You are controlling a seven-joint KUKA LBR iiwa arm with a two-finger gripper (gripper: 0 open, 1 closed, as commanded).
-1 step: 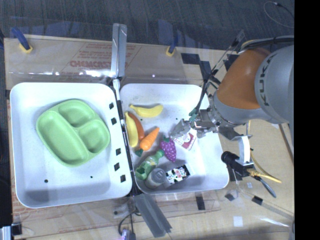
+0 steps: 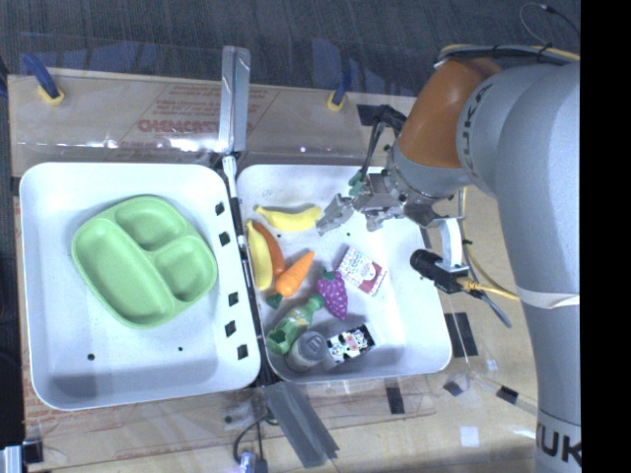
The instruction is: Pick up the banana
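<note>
Just banana (image 2: 289,218) beside fingers (image 2: 332,216)

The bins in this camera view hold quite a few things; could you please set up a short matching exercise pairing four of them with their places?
Things:
1. green divided plate
2. banana
3. purple grapes
4. pincer

Places:
A. near the middle of the right bin, below the small pink carton
B. just right of the banana's tip
C. in the left bin
D. at the top of the right bin's pile, lying across

Pairs: 1-C, 2-D, 3-A, 4-B
</note>
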